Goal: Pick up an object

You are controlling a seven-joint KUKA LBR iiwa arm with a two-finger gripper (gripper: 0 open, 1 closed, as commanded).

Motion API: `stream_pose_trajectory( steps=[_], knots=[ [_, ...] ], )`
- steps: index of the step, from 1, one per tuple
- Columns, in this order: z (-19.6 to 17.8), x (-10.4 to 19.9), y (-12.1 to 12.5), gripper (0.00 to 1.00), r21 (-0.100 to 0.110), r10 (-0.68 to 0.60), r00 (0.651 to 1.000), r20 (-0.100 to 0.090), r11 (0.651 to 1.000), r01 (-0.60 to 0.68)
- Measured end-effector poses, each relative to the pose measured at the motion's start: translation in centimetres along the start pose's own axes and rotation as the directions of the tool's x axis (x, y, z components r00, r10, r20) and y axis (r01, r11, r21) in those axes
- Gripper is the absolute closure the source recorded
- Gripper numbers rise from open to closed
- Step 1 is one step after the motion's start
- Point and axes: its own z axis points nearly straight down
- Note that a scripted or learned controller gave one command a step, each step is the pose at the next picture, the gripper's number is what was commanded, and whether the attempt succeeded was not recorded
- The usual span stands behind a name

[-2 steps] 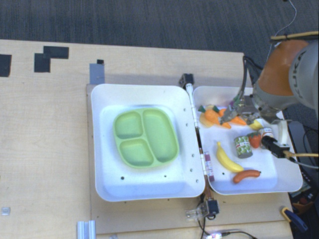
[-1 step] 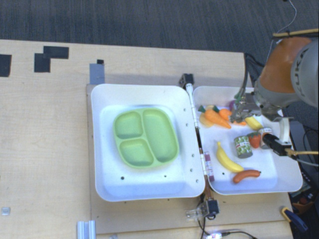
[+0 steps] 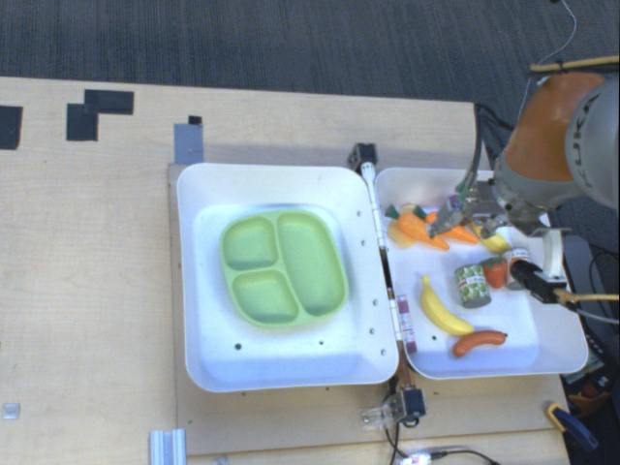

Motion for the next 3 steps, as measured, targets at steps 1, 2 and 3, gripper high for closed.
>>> stream_pose_trajectory(
  steps=[1, 2, 3],
  knots=[
    [5.6, 2.8, 1.6, 0.00, 0.018, 0.008, 1.000, 0.003, 1.000, -0.008],
    [4.4, 2.9, 1.8, 1.00, 0.014, 0.005, 1.000, 0.001, 1.000, -0.005],
    [-6.4, 8.2, -5.3, 1.00, 0.021, 0.007, 1.000, 0.001, 1.000, -0.007]
  ],
)
